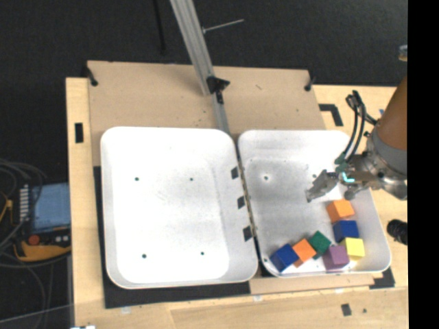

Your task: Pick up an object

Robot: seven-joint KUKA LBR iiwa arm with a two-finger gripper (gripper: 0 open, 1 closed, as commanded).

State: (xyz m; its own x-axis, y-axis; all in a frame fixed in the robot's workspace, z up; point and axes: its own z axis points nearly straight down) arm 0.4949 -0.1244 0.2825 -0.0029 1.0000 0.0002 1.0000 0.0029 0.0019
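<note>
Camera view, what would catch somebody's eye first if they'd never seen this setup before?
Probably the cluster of colored blocks in the near right corner of the right bin: an orange block, a blue block, a yellow block, a purple block and a green block among them. Next, the gripper poised just above the orange block, holding nothing. The left bin is a broad white expanse beside it.

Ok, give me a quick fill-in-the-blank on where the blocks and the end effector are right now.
1. All the blocks lie in the ____ bin.
2. The end effector hovers over the ____ bin.
3. The block nearest the end effector is the upper ____ one.
4. The purple block touches the ____ block on its right.

Missing words: right; right; orange; yellow
</note>
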